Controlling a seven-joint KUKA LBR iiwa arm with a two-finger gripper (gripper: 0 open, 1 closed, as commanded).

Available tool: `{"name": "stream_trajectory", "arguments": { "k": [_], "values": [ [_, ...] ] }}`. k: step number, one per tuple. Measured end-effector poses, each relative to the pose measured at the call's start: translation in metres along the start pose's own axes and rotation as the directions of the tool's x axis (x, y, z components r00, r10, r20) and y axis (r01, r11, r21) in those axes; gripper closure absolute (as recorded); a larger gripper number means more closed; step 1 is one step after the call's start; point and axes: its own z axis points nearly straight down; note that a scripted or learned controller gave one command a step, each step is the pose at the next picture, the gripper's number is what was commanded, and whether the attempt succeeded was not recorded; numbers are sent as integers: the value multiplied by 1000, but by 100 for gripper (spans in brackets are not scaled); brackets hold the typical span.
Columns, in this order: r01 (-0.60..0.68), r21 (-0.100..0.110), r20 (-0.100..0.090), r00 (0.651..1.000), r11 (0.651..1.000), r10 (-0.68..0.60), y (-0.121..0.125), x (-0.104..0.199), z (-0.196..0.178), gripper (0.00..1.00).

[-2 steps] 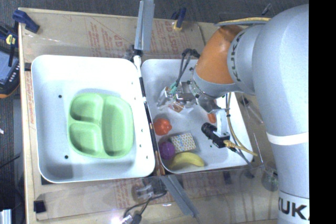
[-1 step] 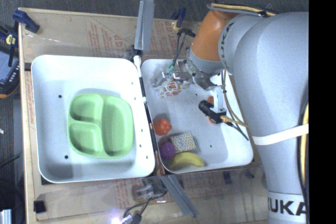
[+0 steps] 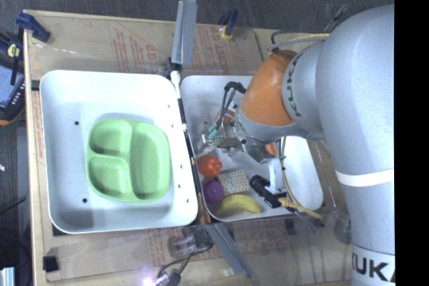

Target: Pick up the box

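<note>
Where gripper [image 3: 216, 134] hangs, box [image 3: 234, 180] below

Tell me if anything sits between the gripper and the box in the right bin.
Nothing visible lies between them. The gripper hangs just above the patterned box in the right bin. Crowding is the concern: a tomato, a purple fruit and a banana lie close around the box's left and front sides.
</note>
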Motion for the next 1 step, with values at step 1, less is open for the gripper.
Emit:
{"name": "stream_trajectory", "arguments": {
  "k": [1],
  "values": [
    [92, -2, -1, 996, 996, -92, -70, -41, 0, 0]
  ]
}}
